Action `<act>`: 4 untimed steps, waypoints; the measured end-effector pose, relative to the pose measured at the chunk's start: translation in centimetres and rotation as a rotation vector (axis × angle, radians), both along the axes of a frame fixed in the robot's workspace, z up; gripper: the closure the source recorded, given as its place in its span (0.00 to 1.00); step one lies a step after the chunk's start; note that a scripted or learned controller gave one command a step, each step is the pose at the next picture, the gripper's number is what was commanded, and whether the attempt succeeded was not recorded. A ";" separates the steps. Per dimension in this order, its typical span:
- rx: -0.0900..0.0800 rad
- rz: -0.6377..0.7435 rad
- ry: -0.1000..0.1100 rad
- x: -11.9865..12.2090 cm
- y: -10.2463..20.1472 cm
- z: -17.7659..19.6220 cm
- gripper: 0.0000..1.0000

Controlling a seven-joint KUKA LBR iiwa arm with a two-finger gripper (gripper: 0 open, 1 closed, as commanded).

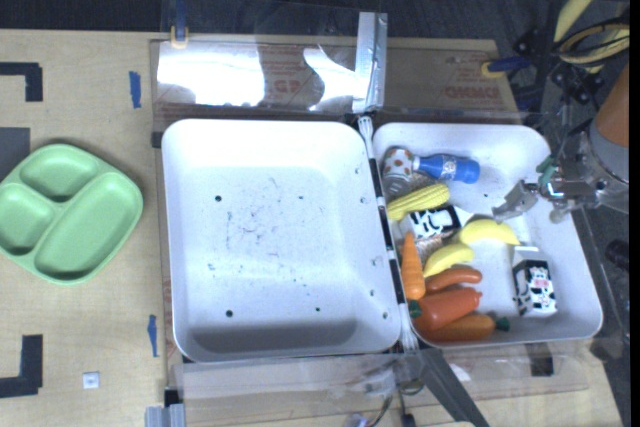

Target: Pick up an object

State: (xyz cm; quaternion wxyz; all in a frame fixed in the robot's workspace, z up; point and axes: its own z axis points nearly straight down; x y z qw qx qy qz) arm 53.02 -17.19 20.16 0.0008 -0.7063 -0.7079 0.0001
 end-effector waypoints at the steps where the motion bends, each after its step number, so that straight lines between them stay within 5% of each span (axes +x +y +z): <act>1: -0.002 -0.315 -0.002 -2.1 1.8 8.2 0.00; 2: -0.003 -0.387 -0.002 4.0 1.2 6.7 0.00; 3: -0.001 -0.235 0.000 -3.2 0.9 -1.6 0.00; 4: -0.001 -0.059 -0.003 -2.7 -1.9 -9.6 0.00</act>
